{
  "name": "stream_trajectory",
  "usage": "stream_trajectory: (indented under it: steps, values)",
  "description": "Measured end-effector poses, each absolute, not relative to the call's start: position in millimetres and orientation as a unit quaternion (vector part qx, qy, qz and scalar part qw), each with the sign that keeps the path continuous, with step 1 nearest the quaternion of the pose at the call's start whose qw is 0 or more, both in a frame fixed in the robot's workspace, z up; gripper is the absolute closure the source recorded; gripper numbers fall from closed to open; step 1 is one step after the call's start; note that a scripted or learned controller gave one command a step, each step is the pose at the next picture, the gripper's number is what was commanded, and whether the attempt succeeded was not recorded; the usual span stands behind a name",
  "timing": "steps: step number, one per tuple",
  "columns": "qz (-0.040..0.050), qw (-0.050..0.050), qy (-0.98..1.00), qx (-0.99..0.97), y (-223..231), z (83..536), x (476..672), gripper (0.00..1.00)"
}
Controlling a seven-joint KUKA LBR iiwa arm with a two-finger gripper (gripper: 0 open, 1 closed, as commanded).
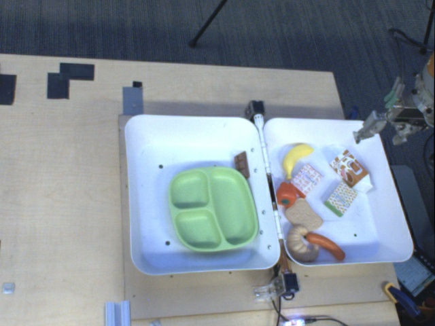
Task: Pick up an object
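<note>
A yellow banana (297, 158), curved, is seen at the far left of the right bin (387, 175). Near it are laid a patterned packet (307, 178), a red tomato (287, 194), two small cartons (349, 168), a bread slice (303, 214) and an orange carrot (326, 245). A green divided plate (213, 209) is held by the left bin (146, 182). The gripper (382, 126) is poised over the right bin's far right corner, fingers spread apart, nothing between them.

The gripper (385, 126) is made of pale grey metal, with two thin fingers (368, 126) — they look light and angular. Above them sits a darker, blocky body with small greenish parts. A bit of orange shows at the wrist (431, 65) — black cables run nearby.
</note>
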State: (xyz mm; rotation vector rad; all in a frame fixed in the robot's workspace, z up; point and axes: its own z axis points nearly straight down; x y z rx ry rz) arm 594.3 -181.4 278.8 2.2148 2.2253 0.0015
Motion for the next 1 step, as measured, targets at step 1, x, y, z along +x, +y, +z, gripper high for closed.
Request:
stream_trajectory:
  steps: [1]
  values:
    - [-0.0009, -0.002, 0.708, 0.706, -205.8, 143.6, 567.4, 0.0]
